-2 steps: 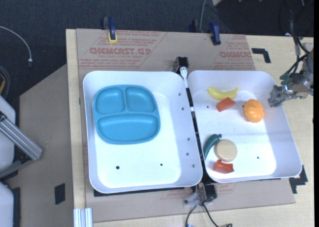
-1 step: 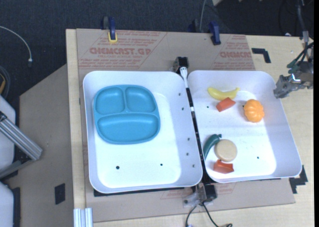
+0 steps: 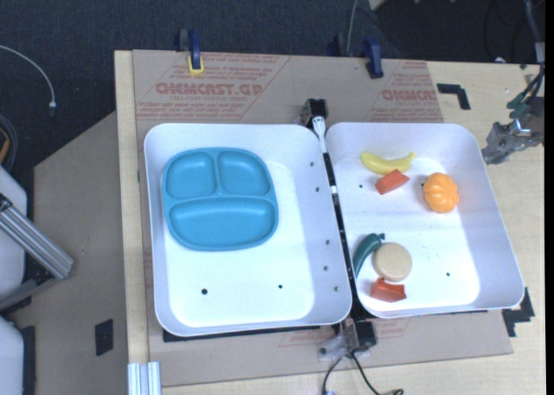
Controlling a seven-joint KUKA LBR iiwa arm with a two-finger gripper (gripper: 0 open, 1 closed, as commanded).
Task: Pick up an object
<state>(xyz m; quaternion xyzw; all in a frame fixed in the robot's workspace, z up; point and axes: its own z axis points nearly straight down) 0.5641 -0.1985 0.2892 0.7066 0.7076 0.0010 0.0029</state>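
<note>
While the claw sits at the desk's right edge, just outside the upper right rim of the right bin, the task stands at its opening step: nothing has been approached or lifted. Whether the claw is apart or together cannot be told at this size.

Candidate objects all lie in the right bin. Toward the bin's far edge: a yellow banana, a red piece just beside it, and an orange fruit near both. Toward the near edge: a green pepper touching a tan round piece, with another red piece against it. The left bin carries a blue divided plate.

Judgement: the next move calls for travel inward over the right bin, then a descent. The orange fruit is nearest and stands apart, so it seems the cleanest target.
</note>
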